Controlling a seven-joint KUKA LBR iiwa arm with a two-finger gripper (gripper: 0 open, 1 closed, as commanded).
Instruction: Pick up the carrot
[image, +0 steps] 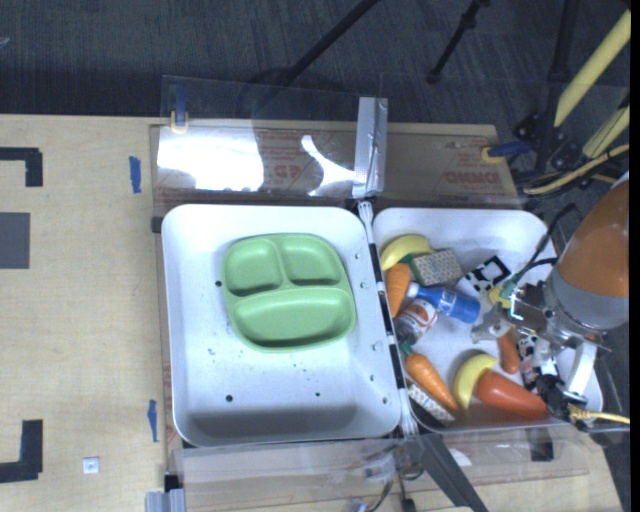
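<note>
Light wood bench (80, 330) with black corner marks and blue tape bits, dark carpet behind, tripod legs and yellow cables at top right. 2 white bins side by side: left bin (200, 400) holds a green divided plate (288, 290), right bin (455, 222) is cluttered. Clear plastic sheet (250, 150) with glare stands behind the left bin. Several orange carrot-like items in the right bin; the clearest carrot (431, 378) lies near the front-left corner, long axis diagonal, one end toward upper left, other toward lower right, touching a yellow banana-like piece (470, 373). A second orange piece (397, 287) runs roughly upright along the divider, a fatter orange-red one (510, 396) lies at the front right. Also a banana (403, 247), grey sponge (436, 267), blue-capped bottle (440, 305). Gripper (535, 350) sits over the right side of that bin, well right of the carrot; can't tell whether it's spread or closed, wiring and brackets hide it. Arm is cut off at the right edge.
</note>
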